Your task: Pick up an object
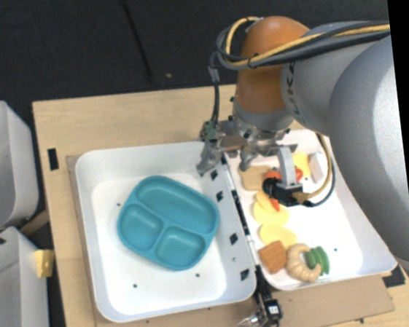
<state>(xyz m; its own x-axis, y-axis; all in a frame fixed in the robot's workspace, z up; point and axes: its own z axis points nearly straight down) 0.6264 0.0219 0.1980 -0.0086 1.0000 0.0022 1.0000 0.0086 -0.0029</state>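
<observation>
toy food pieces along the left wall of the right bin, likely light, rigid, slick: grip yours across its narrow sides; you cannot tell the gripper state.

We are looking at a robotics lab or test cell, not a home or kitchen. A bare plywood bench stands on dark carpet-like flooring and bears 2 shallow white bins set side by side, a rig arrangement. A large grey industrial arm with an orange band and exposed cables reaches over them. The contents are props (plastic toy food and a teal divided plate), with loose wiring at the bench's front edge.
</observation>
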